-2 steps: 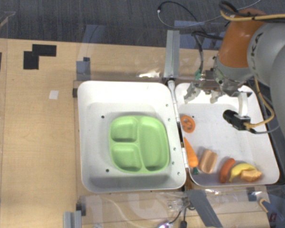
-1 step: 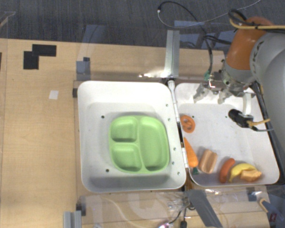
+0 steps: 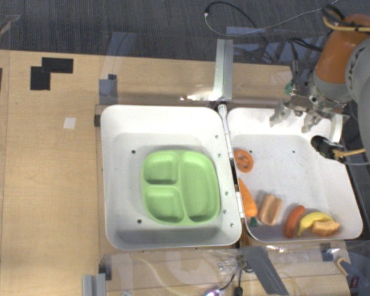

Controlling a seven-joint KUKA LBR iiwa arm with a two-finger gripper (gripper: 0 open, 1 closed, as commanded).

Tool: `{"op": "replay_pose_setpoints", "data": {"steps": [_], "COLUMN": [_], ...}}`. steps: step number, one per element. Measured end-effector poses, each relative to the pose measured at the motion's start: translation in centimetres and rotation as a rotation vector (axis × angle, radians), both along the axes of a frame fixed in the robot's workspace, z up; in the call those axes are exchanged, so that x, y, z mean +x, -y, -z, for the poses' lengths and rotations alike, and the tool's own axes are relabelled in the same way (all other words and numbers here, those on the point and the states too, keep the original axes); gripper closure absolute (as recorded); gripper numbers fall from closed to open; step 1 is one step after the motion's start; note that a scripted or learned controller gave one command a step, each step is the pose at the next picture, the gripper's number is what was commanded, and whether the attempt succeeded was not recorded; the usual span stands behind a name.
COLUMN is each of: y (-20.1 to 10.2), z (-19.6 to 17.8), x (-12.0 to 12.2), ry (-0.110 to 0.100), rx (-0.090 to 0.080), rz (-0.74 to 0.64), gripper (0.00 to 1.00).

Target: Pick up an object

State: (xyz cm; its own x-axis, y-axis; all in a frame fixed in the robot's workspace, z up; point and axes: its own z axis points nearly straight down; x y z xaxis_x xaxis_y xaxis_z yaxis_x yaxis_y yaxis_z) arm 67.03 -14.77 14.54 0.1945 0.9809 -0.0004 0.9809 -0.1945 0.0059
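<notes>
From where I stood, the green plate [image 3: 180, 187] was the easiest thing to steer by: a divided dish with three compartments, lying flat in the middle of the left bin [image 3: 120, 165]. Everything that could be picked up lay to the right of that plate, past the metal strip [image 3: 228, 159] between the bins, in the right bin [image 3: 296, 150].

Nearest the plate, just across the strip, was a small orange disc [image 3: 243, 160] with darker markings too small for me to read. Below it, level with the plate's lower half, a carrot [image 3: 248, 201] lay along the bin's wall. Further right of the plate came a tan bun [image 3: 271, 209], then a red-orange piece [image 3: 293, 219] touching a yellow banana [image 3: 311, 221], and a pale brown lump [image 3: 327, 228] against the banana's far end.

The gripper [image 3: 293, 123] hung well to the right of the plate and farther back, over the right bin's rear edge. Its fingers stood spread apart with nothing between them, well clear of every item. The arm [image 3: 342, 54] rose behind it, orange band showing.

Far left of the plate, on the bare bench, were flat black shapes [image 3: 49, 71], stepped in outline.
</notes>
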Motion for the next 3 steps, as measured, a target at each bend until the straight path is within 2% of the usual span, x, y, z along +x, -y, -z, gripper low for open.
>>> {"op": "replay_pose_setpoints", "data": {"steps": [1,2,3], "y": [-0.2,0.7,5.2], "z": [-1.3,3.0,-9.0], "x": [0.2,0.0,0.0], "ry": [0.005,-0.001,0.001], "rx": [-0.003,0.000,0.000], "rz": [-0.011,0.015,0.223], "gripper": [1.00,1.00,1.00]}}
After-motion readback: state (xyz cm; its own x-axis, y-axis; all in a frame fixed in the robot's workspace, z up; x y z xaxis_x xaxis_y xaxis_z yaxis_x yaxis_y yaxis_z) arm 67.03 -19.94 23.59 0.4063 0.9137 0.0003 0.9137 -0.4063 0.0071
